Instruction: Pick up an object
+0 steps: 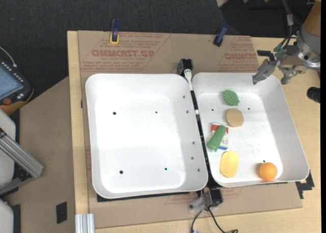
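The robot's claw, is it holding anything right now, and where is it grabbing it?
Nothing. The gripper hangs open over the right bin's far corner with empty space between its fingers, away from the green scrubber and the other objects.

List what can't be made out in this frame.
- Arm: cut off by the camera view's top and right edges.
- Gripper: too small and blurred to tell whether it grips anything.
- Red-and-white item: partly covered by the green bottle; print unreadable.
- Blue device: cut off by the left edge.
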You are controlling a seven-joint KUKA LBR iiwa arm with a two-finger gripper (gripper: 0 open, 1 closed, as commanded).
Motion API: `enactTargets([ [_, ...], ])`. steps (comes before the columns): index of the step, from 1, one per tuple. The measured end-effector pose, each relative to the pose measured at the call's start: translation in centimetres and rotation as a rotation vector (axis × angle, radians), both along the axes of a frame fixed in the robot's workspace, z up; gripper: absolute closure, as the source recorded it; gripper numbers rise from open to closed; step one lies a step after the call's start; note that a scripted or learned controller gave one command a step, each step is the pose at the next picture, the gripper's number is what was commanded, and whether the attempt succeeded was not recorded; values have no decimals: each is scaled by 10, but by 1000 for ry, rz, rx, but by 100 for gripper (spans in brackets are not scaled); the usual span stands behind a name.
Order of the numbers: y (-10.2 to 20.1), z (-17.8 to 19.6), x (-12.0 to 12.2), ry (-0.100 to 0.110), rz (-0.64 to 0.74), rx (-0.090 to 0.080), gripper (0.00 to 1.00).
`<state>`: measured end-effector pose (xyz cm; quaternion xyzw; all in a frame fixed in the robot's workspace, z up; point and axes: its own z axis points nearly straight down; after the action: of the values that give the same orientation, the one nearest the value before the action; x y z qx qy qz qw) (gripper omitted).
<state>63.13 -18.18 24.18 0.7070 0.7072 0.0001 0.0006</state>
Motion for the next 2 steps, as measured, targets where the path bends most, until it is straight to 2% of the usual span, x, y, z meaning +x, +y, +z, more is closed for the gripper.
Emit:
enactTargets([
  [1, -2, 23, -90, 4, -3, 2, 0],
  [2, -1, 32, -86, -1, 0, 0, 100],
])
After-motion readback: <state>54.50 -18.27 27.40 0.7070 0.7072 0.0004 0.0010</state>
